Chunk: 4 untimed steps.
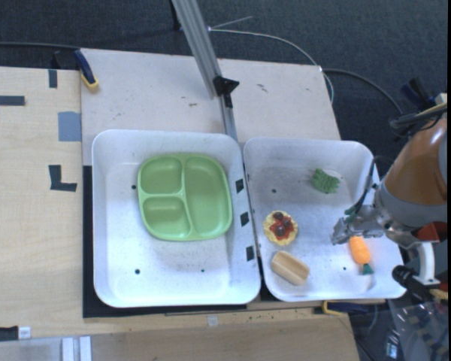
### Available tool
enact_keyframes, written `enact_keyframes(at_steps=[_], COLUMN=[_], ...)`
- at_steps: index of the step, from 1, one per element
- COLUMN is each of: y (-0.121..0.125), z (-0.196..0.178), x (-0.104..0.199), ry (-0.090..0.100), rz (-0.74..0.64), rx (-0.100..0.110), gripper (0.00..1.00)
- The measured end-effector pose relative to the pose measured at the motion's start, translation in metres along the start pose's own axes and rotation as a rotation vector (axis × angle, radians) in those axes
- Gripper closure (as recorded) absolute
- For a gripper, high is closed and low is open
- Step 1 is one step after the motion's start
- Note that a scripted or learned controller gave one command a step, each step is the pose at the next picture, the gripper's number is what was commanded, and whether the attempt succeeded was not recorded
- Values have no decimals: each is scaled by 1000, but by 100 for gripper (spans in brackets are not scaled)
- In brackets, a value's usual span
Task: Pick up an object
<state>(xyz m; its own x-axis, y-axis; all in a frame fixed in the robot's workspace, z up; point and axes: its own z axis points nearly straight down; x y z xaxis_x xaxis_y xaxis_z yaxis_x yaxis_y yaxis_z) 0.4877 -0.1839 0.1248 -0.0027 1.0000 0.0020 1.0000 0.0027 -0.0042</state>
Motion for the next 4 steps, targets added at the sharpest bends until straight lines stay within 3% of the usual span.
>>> enact_keyframes(at_steps=[2,4], y=[12,33], z=[-89,-91], x=[3,101], ry=[-3,0], rz=[1,-4], rx=[-7,-4], gripper=[100,100])
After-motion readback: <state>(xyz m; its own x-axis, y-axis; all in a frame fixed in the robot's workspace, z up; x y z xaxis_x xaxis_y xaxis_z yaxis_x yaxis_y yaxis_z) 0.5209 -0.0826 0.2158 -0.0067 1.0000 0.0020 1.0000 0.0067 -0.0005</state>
